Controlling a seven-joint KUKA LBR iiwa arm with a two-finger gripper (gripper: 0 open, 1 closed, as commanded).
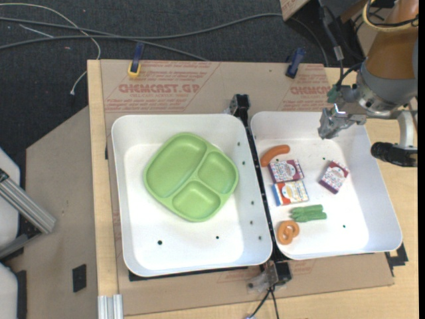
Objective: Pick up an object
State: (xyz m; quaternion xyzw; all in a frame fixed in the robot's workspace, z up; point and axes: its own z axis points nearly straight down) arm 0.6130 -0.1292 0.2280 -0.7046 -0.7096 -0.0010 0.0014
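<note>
Two bins: the left bin [126,178] holds one green tray [191,176]. The right bin [372,205] holds six small items. Gripper [330,126] hovers above; jaws' state cannot be told.

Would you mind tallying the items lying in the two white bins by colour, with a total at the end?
Green: 2, the divided plate and the bean pods
Orange: 2, the sausage and the pretzel
Purple: 2, the flat carton and the tilted carton
Red and white: 1, the small box
Total: 7

"CHEMCAST GP" on cardboard sheet [159,87]
</note>
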